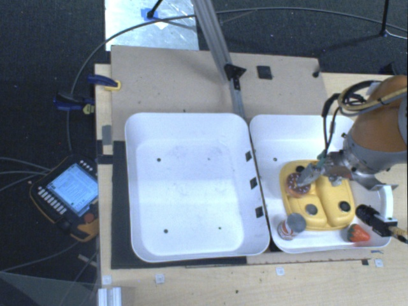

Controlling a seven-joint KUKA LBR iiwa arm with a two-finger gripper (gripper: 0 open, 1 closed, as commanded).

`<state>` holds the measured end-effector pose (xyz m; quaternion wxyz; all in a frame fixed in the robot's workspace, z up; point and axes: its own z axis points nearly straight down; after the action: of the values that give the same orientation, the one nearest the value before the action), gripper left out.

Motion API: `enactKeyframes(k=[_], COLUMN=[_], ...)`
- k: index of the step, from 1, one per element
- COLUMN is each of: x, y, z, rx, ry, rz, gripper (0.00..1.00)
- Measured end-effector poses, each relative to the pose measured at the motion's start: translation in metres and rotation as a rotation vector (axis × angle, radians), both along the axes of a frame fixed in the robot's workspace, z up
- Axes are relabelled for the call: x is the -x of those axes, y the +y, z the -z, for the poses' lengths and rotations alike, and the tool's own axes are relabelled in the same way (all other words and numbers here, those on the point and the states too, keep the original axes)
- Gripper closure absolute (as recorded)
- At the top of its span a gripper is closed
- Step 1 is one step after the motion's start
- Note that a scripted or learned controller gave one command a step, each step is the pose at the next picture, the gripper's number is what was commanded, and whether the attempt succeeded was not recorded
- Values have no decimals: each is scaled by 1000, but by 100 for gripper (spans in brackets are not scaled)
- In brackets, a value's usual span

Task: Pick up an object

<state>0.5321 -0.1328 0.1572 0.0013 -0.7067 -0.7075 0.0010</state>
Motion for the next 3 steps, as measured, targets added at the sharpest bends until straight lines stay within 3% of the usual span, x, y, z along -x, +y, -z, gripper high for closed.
enactKeyframes(k=[1,2,3], x=[4,-3,-4], y=[10,16,17], z=[47,64,53], rx=[-4,-12,-13], ry=[-2,-15,-17], rz=[-1,-5,-8], gripper=[0,0,100])
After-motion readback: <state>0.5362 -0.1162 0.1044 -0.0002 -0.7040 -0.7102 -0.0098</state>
